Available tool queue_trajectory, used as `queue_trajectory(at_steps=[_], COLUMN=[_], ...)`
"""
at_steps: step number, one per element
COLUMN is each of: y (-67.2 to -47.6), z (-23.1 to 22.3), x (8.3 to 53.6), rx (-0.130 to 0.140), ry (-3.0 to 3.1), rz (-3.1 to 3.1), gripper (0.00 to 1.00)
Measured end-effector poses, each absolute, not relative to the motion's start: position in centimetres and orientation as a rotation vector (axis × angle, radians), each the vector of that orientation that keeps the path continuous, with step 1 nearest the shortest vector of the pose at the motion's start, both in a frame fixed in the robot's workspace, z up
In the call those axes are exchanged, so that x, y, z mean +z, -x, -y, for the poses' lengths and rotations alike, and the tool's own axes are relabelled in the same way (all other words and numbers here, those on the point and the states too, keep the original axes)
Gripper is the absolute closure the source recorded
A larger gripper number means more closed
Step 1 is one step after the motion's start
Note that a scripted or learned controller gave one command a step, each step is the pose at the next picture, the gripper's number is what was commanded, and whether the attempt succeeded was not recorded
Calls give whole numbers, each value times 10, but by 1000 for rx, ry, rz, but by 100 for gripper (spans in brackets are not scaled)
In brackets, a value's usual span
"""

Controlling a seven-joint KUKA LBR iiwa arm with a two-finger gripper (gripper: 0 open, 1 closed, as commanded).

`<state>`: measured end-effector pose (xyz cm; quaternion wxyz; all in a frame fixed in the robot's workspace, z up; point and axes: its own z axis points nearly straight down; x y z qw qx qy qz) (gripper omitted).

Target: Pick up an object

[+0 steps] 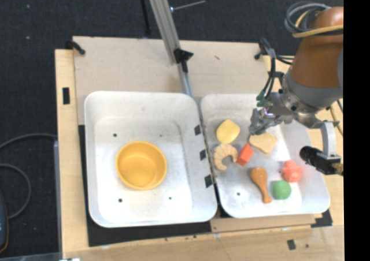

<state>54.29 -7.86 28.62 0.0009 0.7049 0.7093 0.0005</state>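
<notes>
Camera view puts my pincer (pixel 263 122) low over the right bin (pixel 312 199), just above the bread (pixel 263 142), presumably lining up; its spread I cannot tell.

The claw (pixel 263 122) hovers just above a tan slice (pixel 263 142) in the right bin (pixel 312 205).

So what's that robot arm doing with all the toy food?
The gripper hangs over the right bin, just above a tan bread-like piece. Nothing can be seen in its grasp. Around it lie a yellow lemon-shaped toy, a croissant, an orange block, a drumstick, a red piece and a green ball. The left bin holds a yellow bowl.
</notes>
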Motion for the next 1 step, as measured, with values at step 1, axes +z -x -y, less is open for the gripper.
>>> queue_trajectory(at_steps=[1], y=[-535], z=[31], x=[268], rx=[0], ry=[-2215], rz=[-2228], gripper=[100])
